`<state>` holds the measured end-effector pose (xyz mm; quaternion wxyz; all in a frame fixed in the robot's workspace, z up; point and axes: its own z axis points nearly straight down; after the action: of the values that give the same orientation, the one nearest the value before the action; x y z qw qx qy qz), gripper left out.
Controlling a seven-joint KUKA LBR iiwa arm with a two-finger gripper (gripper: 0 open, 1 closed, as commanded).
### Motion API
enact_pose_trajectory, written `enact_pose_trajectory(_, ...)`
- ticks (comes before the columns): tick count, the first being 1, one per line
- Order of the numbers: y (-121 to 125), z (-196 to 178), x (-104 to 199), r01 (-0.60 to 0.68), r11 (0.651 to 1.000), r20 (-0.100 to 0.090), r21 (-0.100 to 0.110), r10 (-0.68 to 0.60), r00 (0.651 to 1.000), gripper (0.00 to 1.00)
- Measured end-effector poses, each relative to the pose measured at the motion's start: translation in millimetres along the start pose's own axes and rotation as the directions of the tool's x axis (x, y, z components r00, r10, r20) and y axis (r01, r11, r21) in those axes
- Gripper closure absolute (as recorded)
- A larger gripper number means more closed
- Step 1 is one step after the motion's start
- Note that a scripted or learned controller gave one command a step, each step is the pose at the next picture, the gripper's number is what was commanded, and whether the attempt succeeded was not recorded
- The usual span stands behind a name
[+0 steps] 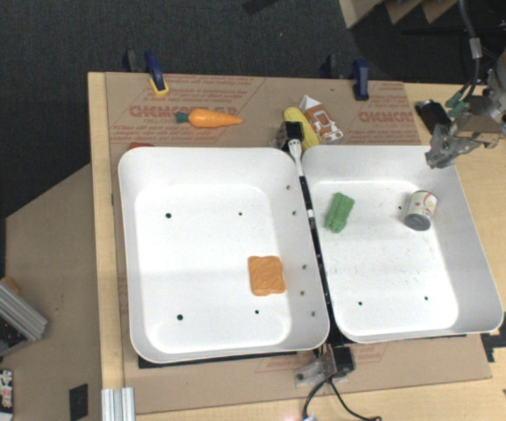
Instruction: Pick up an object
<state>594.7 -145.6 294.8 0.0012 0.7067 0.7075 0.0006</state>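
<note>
The dark metal pincer (439,152) hangs over the far right corner of the right-hand shallow white plastic bin (463,310), near its rim. Nothing is between its fingers, but from this angle I cannot tell how wide they stand. Just below it, inside that bin, a small silver and white can with a red label (419,210) lies on its side, apart from the pincer. Further left in the same bin sits a green blocky piece (339,211), tilted slightly, close to the wall shared with the other bin.

The left-hand shallow white plastic bin (147,323) holds an orange, square waffle-like piece (267,275) toward its near right part.

Behind the bins, on the brown cardboard sheet (384,117) covering the worktop, an orange toy carrot with a green top (209,118) lies flat, and a yellow banana-shaped toy (298,123) sits beside a small brown and white packet (323,124). Two blue clamps (156,73) grip the sheet's far edge.
</note>
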Motion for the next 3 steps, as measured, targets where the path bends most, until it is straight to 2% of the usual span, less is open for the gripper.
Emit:
enact_pose_trajectory(1, -17, -36, -78, -0.007, 1.0, 0.005, -0.003, 0.007, 1.0, 1.0)
enact_pose_trajectory(2, -47, -44, -78, -0.002, 1.0, -0.001, 0.003, 0.002, 1.0, 1.0)
enact_pose_trajectory(3, -27, -95, -40, 0.003, 1.0, 0.002, -0.005, -0.003, 1.0, 1.0)
